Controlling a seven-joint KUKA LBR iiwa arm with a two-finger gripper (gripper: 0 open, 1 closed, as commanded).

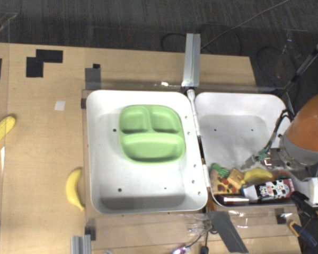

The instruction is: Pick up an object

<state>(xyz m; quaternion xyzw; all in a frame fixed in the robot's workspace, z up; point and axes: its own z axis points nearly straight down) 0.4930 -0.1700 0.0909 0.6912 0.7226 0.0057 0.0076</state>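
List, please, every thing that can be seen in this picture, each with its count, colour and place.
Bins: 2, white, side by side on the bench, left bin, right bin.
Divided plate: 1, green, in the left bin.
Pile of small items: count unclear, mixed colours, near the front edge of the right bin.
Banana: 1, yellow, on the bench left of the left bin.
Corn cob: 1, yellow, at the left edge of the bench.
Black patches: several, on the bench at its far left.
Arm: 1, grey and orange, at the right.
Gripper: 1, above the pile.
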